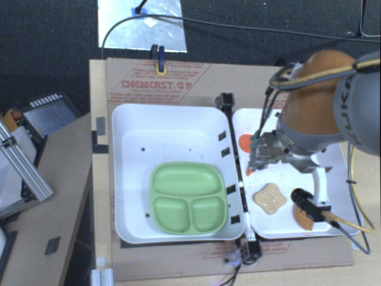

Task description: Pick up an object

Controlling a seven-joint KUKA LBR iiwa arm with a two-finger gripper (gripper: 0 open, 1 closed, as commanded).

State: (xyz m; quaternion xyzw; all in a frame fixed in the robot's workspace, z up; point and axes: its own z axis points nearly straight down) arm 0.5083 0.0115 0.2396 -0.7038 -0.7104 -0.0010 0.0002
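My gripper (258, 158) hangs low over the left part of the right bin (339, 159), near the divider between the bins. An orange round thing (244, 142) lies just left of it, partly hidden by the gripper. A small red bit (249, 171) shows right below the gripper. In front of the gripper, apart from it, a tan biscuit-shaped piece (269, 198) rests on the bin floor. A brown-orange thing (303, 221) lies at the front right of that bin, partly covered.
The left bin (131, 136) holds a green divided plate (188, 197) in its front half. The arm's grey and orange body (318, 109) covers the back of the right bin. Black clips (226, 103) sit along the divider.
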